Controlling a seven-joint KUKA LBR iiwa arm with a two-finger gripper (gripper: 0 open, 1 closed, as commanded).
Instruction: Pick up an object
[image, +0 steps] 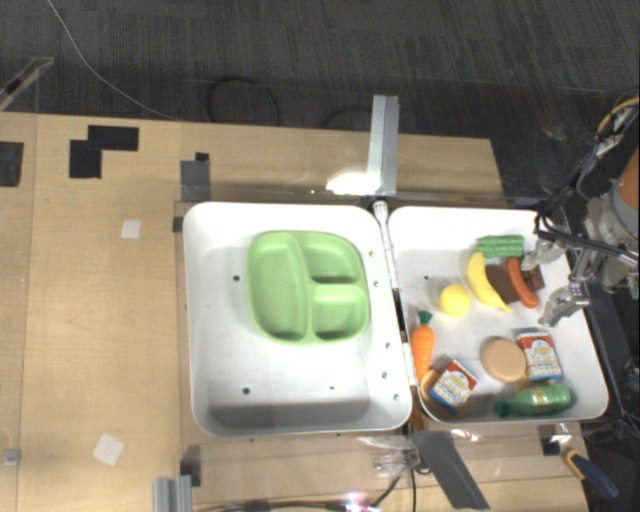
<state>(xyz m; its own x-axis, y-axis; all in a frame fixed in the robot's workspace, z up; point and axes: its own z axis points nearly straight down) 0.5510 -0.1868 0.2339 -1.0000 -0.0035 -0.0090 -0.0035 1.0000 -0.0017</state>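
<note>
Entry, pick attempt, as I logged it from the remote station. Left bin (215, 330): one green tray (305, 285) with three compartments, lying flat near the middle, nothing in it. Right bin (420, 235): all the candidate items. Along the top, a green piece (500, 245), possibly a cucumber or bean pod; below it a banana (484, 282) lying curved, touching a brown sausage (521, 282) on its right; a lemon (455, 300) just left of the banana. Along the left wall, a carrot (423, 348), tip pointing down toward a small carton (452, 386) in the lower left corner. Lower middle, a tan bun (503, 360) touching a second carton (540, 356) on its right; a green bottle (535, 401) lying on its side along the bottom wall. Gripper (560, 305): at the bin's right edge, just right of the sausage and above the second carton; at that size and angle I could not tell whether the claw was open or closed, and I saw nothing held in it. Step in hand, by my judgement: approach, with no item yet lifted. Next move called for: commit to one target, likely the sausage or the second carton as nearest, centre over it clear of the touching neighbour, descend, then close and lift.
</note>
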